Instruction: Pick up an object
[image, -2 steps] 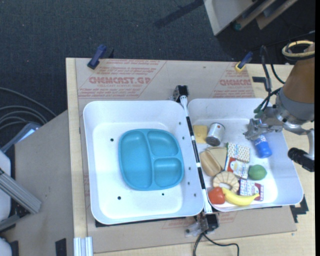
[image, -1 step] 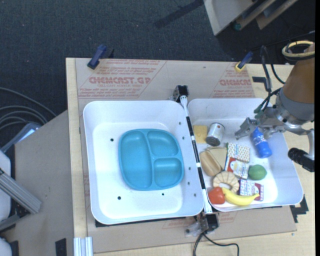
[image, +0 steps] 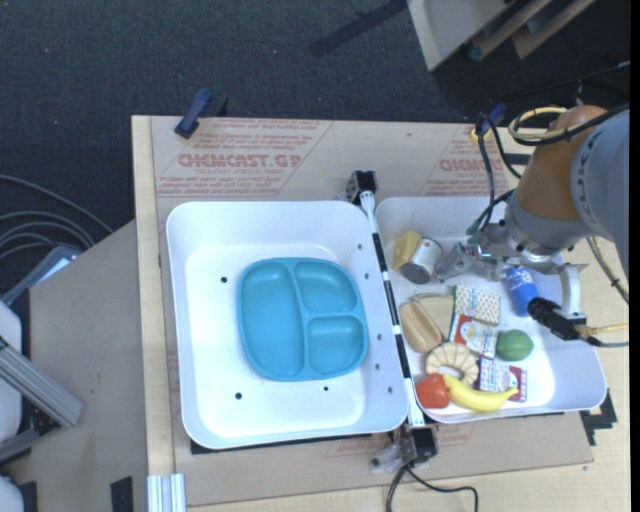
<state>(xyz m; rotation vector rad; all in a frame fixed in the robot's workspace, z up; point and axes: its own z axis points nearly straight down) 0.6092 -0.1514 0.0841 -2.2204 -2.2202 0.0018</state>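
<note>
Camera view from above the bench: the grey arm (image: 570, 170) reaches into the right bin (image: 590, 385), its gripper (image: 480, 250) low over the bin's upper part, beside a yellow-and-silver can (image: 415, 255). How far its jaws stand apart cannot be told, nor whether they hold anything. A yellow banana (image: 478, 396) lies at the bin's near edge, long axis left to right, ends curving up. A blue bottle (image: 519, 287) tilts diagonally nearby. A blue divided plate (image: 302, 318) sits in the left bin (image: 200, 240).
</note>
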